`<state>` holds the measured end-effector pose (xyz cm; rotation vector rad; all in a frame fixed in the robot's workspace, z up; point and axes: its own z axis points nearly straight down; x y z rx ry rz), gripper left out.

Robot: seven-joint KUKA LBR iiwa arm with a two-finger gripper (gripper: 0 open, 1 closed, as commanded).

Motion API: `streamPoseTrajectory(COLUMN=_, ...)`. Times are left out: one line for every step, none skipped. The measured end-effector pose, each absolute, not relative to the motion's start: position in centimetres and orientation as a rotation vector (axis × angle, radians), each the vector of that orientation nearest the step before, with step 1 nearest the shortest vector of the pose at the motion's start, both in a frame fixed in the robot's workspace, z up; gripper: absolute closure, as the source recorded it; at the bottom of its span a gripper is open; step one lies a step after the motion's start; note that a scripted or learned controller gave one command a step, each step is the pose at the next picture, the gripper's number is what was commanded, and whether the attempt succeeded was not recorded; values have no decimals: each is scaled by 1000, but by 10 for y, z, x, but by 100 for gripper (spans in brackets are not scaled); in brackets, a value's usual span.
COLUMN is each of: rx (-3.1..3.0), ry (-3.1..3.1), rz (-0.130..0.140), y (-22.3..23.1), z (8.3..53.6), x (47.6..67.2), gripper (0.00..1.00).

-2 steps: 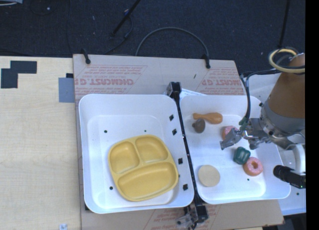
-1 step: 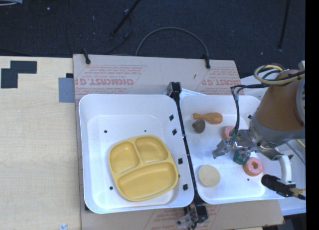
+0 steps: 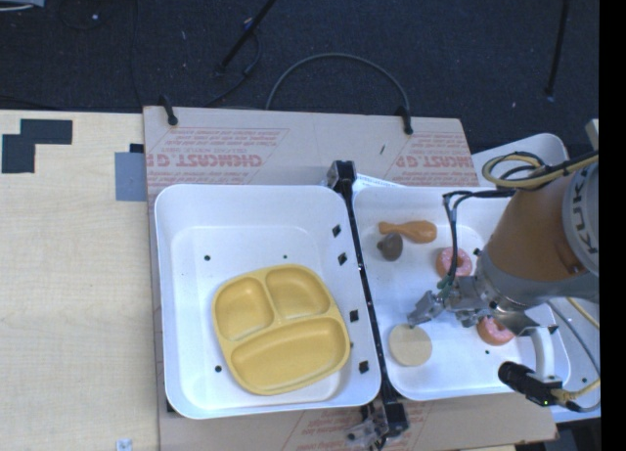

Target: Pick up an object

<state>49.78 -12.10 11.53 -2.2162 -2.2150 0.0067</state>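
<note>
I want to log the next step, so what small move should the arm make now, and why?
Probably a short drop toward the tan disc. The gripper sits just above and right of it in the right bin, with nothing seen between its fingers, and the disc lies apart from the other items.

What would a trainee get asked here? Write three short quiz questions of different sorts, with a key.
1. True or false: the yellow tray lies in the right bin.
2. Which thing lies nearest the gripper? A) tan disc B) drumstick C) grey lump
3. How many compartments has the tray?

Key: 1 false, it lies in the left bin; 2 A; 3 three.
</note>
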Motion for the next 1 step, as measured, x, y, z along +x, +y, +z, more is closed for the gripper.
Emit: streamPoseTrajectory(rx=-2219, ry=-2218, rz=3, y=-120, z=86, x=497, gripper=0)
